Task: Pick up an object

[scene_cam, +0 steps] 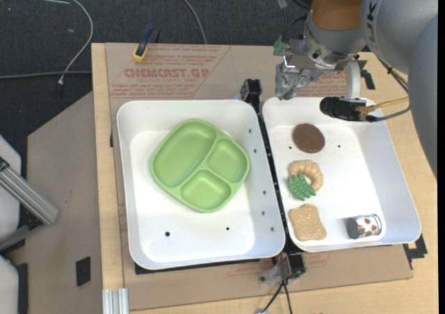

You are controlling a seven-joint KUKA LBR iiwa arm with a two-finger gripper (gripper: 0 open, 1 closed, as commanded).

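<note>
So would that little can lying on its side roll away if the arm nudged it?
Probably. The small can lies on its side on the right bin's smooth floor, so a sideways push could roll it. It looks rigid and light.

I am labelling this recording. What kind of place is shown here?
Probably a robotics lab bench, not a kitchen: two white bins on a cardboard-covered bench, the arm over toy food like the cookie, and loose cables behind the bench.

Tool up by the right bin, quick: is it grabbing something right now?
Tool: above the right bin's far edge, nothing between its fingers; open or shut cannot be told.
</note>
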